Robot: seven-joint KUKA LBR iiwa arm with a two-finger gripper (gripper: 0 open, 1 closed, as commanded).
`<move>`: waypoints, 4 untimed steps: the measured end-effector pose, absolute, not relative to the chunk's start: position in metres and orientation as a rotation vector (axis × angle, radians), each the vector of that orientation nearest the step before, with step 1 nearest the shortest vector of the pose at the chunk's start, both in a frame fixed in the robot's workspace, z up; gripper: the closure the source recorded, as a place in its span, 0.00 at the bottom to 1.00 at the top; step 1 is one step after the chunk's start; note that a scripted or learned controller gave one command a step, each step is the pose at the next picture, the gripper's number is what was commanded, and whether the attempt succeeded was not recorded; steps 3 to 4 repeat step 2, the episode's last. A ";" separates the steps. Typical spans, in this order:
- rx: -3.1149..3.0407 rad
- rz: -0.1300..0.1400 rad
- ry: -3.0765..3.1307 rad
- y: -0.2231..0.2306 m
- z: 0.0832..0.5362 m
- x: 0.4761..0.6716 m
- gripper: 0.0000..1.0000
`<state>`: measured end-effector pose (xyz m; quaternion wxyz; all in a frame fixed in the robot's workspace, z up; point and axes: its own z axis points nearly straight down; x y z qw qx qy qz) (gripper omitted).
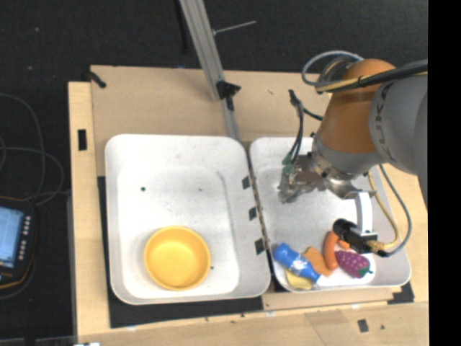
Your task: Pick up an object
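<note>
Several toys lie in the right bin's near corner, apart from the jaws, whose state I cannot tell.

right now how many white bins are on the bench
2. The left bin holds a yellow bowl near its front. The right bin holds a pile of small toys at its front edge, with the gripper above its middle.

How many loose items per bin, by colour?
Left bin:
yellow bowl: 1
Right bin:
blue item: 1
orange pieces: 2
purple grapes: 1
yellow piece: 1
Total: 6
</note>
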<state>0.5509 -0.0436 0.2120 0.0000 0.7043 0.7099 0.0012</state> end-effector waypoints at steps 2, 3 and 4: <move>2.213 0.004 2.229 0.053 0.240 0.586 1.00; 2.213 0.004 2.229 0.053 0.240 0.586 1.00; 2.213 0.004 2.229 0.053 0.240 0.586 1.00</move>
